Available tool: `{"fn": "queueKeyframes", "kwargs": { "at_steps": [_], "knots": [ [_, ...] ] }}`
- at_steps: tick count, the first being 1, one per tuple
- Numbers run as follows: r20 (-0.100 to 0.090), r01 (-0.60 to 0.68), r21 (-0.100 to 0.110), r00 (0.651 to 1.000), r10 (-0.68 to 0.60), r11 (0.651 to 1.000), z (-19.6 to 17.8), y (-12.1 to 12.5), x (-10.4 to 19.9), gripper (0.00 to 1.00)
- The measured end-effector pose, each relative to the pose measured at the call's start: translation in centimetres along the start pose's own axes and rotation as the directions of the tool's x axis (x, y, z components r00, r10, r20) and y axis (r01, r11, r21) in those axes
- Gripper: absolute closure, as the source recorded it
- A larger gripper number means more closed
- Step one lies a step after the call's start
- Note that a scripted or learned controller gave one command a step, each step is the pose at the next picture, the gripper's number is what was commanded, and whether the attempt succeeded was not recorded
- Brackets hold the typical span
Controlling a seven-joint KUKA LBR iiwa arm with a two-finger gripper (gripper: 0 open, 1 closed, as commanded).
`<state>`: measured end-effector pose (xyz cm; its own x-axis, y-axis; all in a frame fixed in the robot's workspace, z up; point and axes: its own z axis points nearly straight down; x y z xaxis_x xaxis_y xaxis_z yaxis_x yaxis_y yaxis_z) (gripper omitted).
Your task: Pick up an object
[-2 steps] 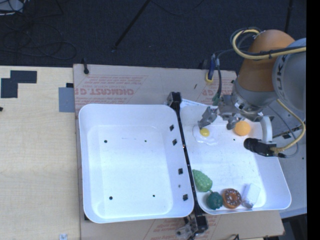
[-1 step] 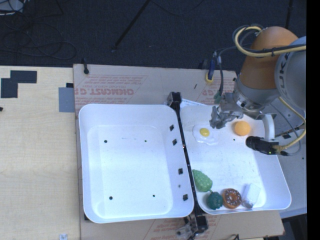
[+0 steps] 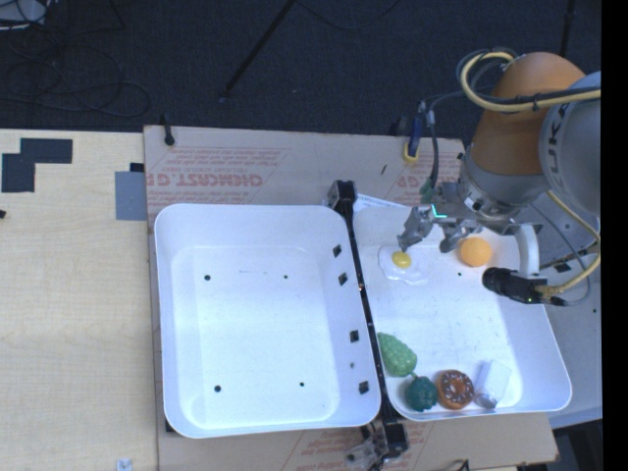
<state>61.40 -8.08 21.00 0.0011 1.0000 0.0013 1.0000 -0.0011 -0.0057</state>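
gripper [image 3: 424, 226] over right white bin [image 3: 530, 356], far end, fingers spread, holding nothing | target: flat white fried-egg toy with yellow yolk [image 3: 404, 263] on bin floor, just at my 7 o'clock, below the fingertips | round orange ball [image 3: 475, 252] at my 4 o'clock, near | egg lies flat, no clear long axis

One fixed camera, high above the counter [image 3: 78, 312], looking down at a slant; both bins in frame, arm [image 3: 530, 116] entering from right.
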Motion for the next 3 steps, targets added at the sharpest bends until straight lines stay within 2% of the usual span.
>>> {"fn": "queueKeyframes", "kwargs": {
  "at_steps": [1, 2, 3],
  "knots": [
    [0.000, 0.009, -0.018, 1.000, -0.009, 1.000, -12.0, 2.4, 6.4, 0.00],
    [0.001, 0.004, -0.022, 1.000, -0.004, 1.000, -29.1, 1.8, 7.7, 0.00],
    [0.000, 0.003, -0.004, 1.000, -0.003, 1.000, -33.0, -5.5, 8.2, 0.00]
  ]
}}
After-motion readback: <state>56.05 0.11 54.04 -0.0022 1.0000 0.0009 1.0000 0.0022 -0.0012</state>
